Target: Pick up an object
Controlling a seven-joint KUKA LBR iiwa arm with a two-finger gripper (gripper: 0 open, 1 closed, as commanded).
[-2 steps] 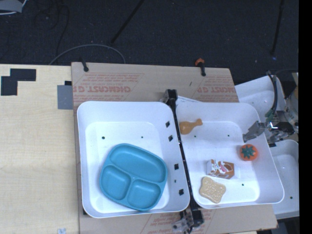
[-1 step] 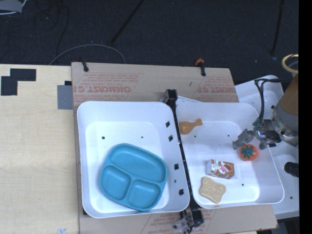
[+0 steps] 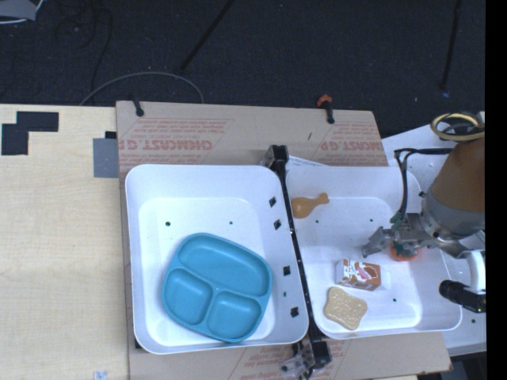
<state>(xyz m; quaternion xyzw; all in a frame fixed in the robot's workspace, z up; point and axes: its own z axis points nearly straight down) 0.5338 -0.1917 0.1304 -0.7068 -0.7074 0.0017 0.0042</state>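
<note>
Grey pincer (image 3: 386,244) low in the right bin (image 3: 348,212), beside a small orange-teal object (image 3: 405,250) (finger spread indiscernible).

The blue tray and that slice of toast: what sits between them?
In the camera view, the black divider where the two white bins meet runs between the blue tray and the toast slice. Otherwise just bare bin floor.

Tray (image 3: 215,286) in left bin (image 3: 158,184); toast (image 3: 345,308), perhaps drumstick (image 3: 308,204), in right bin (image 3: 360,182).
</note>
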